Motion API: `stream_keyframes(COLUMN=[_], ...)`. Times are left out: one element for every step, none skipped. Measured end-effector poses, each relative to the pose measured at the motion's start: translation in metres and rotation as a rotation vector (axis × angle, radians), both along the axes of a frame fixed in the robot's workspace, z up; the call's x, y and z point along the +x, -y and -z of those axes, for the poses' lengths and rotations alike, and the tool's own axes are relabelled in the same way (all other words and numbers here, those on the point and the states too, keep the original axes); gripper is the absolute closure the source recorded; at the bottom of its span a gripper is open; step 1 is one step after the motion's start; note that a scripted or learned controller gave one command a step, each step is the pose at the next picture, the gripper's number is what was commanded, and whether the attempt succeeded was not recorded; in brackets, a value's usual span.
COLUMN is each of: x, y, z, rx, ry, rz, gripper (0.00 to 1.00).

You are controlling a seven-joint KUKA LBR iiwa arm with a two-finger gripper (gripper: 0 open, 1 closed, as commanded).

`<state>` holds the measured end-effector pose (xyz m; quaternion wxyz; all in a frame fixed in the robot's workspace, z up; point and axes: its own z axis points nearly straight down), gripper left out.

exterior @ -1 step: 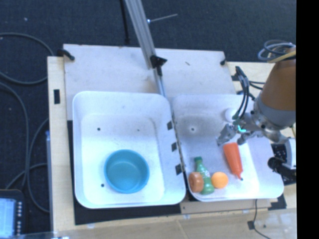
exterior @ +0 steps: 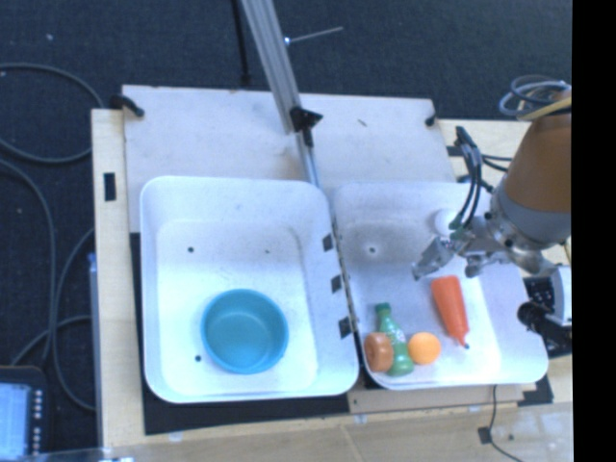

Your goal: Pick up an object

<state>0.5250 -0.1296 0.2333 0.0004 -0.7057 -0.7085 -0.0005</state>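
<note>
Just below gripper [exterior: 435, 258]: carrot [exterior: 449, 306].

Gripper [exterior: 435, 255] hangs over the right bin [exterior: 385, 219], nothing between its fingers that can be made out. Just below and right of the jaws lies the orange carrot [exterior: 449, 306], apart from them. Further below sit the small orange ball [exterior: 424, 347] and green bottle [exterior: 392, 333]. Far to the jaws' left, the blue bowl [exterior: 244, 330] rests in the left bin [exterior: 192, 210].
</note>
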Motion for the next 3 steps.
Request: stream_keyframes(x=[-0.005, -0.010, -0.010], y=[0.009, 0.008, 0.010], z=[0.060, 0.105, 0.134], rx=[-0.002, -0.001, -0.002], ry=[-0.007, -0.008, -0.003], rz=[0.004, 0.005, 0.007], gripper=[0.00, 0.00, 0.00])
